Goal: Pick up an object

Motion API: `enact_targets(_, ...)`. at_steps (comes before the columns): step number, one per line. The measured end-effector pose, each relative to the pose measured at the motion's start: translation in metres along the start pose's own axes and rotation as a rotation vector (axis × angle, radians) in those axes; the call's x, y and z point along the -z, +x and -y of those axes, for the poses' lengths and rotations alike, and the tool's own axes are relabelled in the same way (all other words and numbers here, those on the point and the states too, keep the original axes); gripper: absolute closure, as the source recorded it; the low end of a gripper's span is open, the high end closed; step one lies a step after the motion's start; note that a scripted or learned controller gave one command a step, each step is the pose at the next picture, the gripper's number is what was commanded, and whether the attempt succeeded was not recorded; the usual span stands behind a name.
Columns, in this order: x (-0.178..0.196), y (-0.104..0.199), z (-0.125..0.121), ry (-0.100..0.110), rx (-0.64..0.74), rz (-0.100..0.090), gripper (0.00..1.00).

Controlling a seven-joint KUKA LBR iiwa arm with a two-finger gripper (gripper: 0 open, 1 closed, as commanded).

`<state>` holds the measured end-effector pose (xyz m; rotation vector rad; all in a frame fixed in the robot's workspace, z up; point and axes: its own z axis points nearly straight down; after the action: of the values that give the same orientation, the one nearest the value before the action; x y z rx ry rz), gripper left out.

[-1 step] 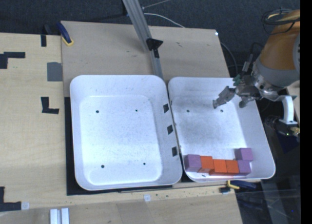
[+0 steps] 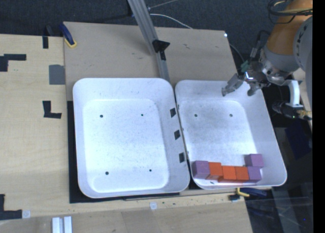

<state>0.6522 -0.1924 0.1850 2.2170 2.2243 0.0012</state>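
Altogether, three purple blocks (image 2: 202, 168), two orange blocks (image 2: 229, 172).

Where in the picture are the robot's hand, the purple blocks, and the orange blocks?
Robot's two-finger hand (image 2: 237, 89): camera view, midway between its fingertips.
Purple cube block (image 2: 201, 168): camera view, top face of the leftmost one.
Orange blocks (image 2: 229, 172): camera view, their top face.

Even overhead light, soft faint shadows, mild blur, grainy, dim dark edges
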Motion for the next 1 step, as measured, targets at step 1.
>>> enact_targets(1,0.0533,0.0707,-0.0283,-0.005,0.006,-0.002,0.0)
